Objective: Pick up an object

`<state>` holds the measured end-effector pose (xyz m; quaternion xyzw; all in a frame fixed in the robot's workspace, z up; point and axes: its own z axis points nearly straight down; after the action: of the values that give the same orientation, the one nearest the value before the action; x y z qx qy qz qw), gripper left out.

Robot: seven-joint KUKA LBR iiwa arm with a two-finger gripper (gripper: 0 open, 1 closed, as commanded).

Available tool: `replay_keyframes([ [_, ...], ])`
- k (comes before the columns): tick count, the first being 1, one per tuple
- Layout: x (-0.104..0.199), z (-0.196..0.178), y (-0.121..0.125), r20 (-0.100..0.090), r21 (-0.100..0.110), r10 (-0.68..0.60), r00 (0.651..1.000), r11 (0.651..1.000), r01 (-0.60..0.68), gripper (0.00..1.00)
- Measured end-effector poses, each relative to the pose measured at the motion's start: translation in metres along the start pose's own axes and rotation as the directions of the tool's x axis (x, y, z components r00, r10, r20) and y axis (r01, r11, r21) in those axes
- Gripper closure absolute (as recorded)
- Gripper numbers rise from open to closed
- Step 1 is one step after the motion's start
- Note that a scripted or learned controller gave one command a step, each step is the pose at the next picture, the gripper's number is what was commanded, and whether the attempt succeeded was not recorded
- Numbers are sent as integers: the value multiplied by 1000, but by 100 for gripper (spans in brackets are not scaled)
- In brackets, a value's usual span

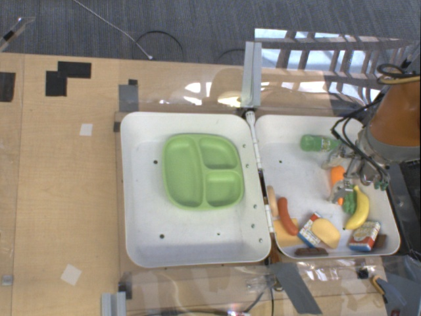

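My jaws hang low over the right-hand shallow white plastic bin, near its right wall. Metal parts and dark cables crowd them, so I cannot tell how wide they stand, and I see nothing plainly held between them.

Directly under and beside the jaws lie two things. A small orange carrot-like toy sits just to their upper left, touching or nearly touching the mechanism. A curved yellow plastic banana with a green tip lies just to their lower right, its long axis running from the bin's middle down toward the bin's near right corner. I judge the banana or the orange piece to be the likeliest pick, since both are right at the jaws; closing across the banana's narrow width, not along its length, looks the better approach.

Farther out, a green plastic bottle lies on its side toward the bin's far edge. Along the near edge sit a red sausage-shaped toy, a pale yellow block like a wedge of cheese, and a small red and white carton in the near right corner.

The left-hand white bin carries a light green divided plastic plate at its centre. Both bins rest on the pale wooden counter.
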<state>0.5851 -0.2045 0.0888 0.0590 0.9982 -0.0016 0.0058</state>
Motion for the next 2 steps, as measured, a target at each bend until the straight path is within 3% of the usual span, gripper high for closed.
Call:
replay_keyframes([
  [1,-6,-16,4,16,1,-9,1000,1000,9,100],
  [2,-6,-15,4,15,0,-10,1000,1000,10,0],
])
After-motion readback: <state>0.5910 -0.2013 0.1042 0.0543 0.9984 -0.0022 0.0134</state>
